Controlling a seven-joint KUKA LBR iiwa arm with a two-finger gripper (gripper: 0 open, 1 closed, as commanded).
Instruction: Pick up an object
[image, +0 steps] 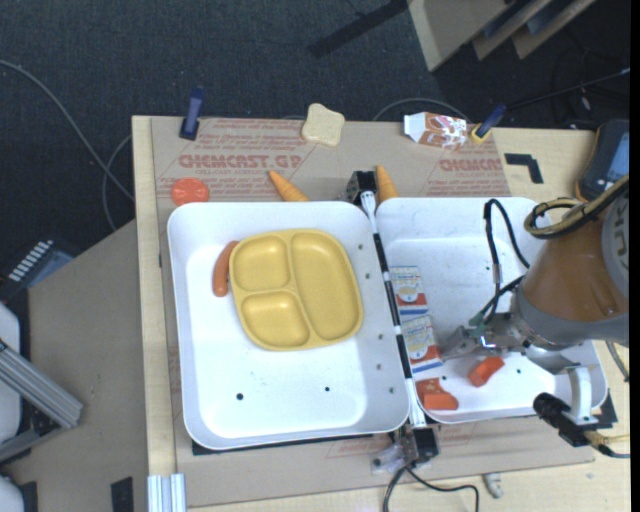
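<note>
Camera view, looking down at a slant on the tabletop: I see two white bins side by side. The left bin holds a yellow divided plate with three compartments, and an orange-red sausage-shaped toy lies just beside the plate's left edge.

The right bin holds two small cartons along its left wall, an upper carton and a lower carton, lying end to end. A small orange-red piece lies on the bin floor near the front, and a second red piece sits close to the front left corner.

The arm reaches in from the right, low over the right bin. I make out the hand just above the orange-red piece and to the right of the lower carton. I cannot tell whether it is apart or together; it is too small and dark against the arm. I see nothing clearly between its fingertips.

Behind the bins on the cardboard: a slice of toy bread, a toy carrot, a round orange disc, a blue clip, and a crumpled wrapper.
</note>
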